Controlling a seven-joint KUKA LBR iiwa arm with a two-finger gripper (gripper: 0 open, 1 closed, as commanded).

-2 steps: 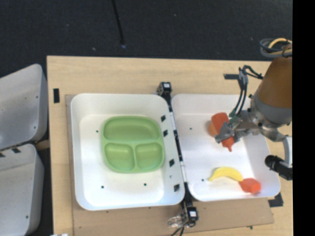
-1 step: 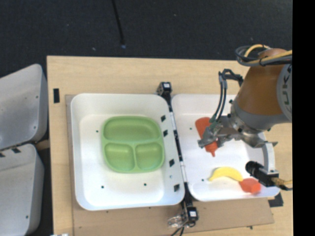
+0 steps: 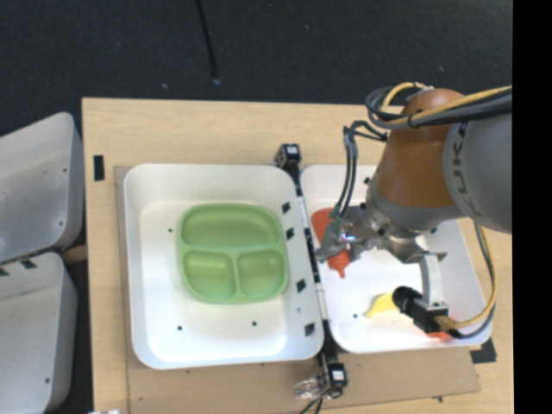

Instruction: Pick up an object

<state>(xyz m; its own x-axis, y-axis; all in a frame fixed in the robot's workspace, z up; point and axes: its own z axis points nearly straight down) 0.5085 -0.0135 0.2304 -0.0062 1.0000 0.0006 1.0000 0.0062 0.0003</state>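
Two white bins sit side by side on the wooden bench (image 3: 216,128). A green plate (image 3: 233,253) lies in the left bin (image 3: 147,335). Over the right bin (image 3: 379,339), the gripper (image 3: 335,250) hangs at an orange object (image 3: 323,224); a yellow object (image 3: 378,306) lies nearby. I cannot tell the state of the jaws.

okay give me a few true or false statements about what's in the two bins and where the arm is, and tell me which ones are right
1. A green divided plate lies in the left bin. True.
2. The arm is over the left bin. False: it hangs over the right bin.
3. A yellow object lies in the right bin. True.
4. The orange object sits on the green plate. False: it is in the right bin, near the divider between the bins.
5. The plate has three compartments. True.
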